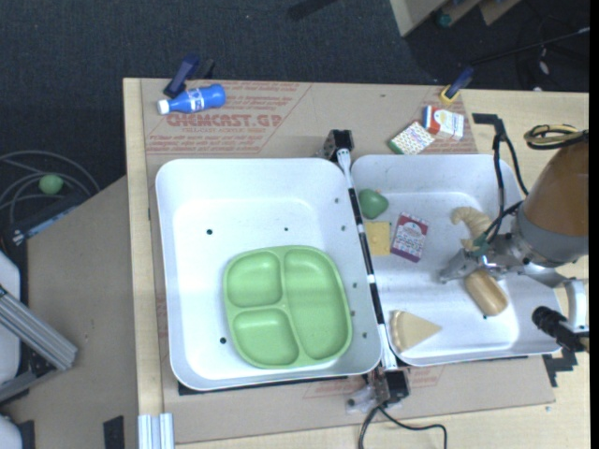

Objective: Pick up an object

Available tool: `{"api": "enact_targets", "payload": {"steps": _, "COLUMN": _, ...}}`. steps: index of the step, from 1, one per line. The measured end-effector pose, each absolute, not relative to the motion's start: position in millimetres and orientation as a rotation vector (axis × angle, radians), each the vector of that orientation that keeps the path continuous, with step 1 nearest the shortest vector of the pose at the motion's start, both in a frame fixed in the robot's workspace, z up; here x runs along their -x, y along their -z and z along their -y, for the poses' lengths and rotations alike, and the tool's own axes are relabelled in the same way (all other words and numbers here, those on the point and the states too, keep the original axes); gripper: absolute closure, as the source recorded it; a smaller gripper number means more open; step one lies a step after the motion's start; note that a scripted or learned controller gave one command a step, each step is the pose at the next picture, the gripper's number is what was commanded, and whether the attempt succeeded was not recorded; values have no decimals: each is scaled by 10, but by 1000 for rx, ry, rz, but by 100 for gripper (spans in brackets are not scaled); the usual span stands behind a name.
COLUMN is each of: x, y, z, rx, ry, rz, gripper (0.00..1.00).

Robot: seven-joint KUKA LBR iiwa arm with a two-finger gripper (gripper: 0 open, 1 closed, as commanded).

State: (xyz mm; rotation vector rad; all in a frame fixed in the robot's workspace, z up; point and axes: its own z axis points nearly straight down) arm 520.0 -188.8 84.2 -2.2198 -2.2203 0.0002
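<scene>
The arm point(560, 199) is cut off by the right edge of the view, and its grey wrist hides part of the right bin point(440, 168). The gripper point(465, 263) lies low over that bin's right half; how far its jaws stand apart cannot be told, the fingers being small and blurred. It is just beside a tan bread-like piece point(487, 293), and contact cannot be judged. A second tan piece point(468, 219) lies near the bin's far right. A red and white packet point(409, 237) sits mid-bin, its print illegible. A yellow block point(377, 238) and a green object point(372, 203) lie at the left wall, and a tan wedge point(412, 329) at the near left corner. The left bin point(187, 251) carries a green divided tray point(285, 305). Red lettering point(225, 118) on the bench's far edge reads roughly "GEMCAST".
</scene>
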Motion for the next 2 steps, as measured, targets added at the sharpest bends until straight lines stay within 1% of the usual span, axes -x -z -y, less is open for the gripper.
{"api": "enact_targets", "payload": {"steps": 1, "x": -5205, "y": -944, "z": 1894, "rx": 2223, "ry": 1, "rz": 2221, "gripper": 100}}
{"api": "enact_targets", "payload": {"steps": 2, "x": -5204, "y": -943, "z": 1893, "rx": 2223, "ry": 1, "rz": 2221, "gripper": 0}}
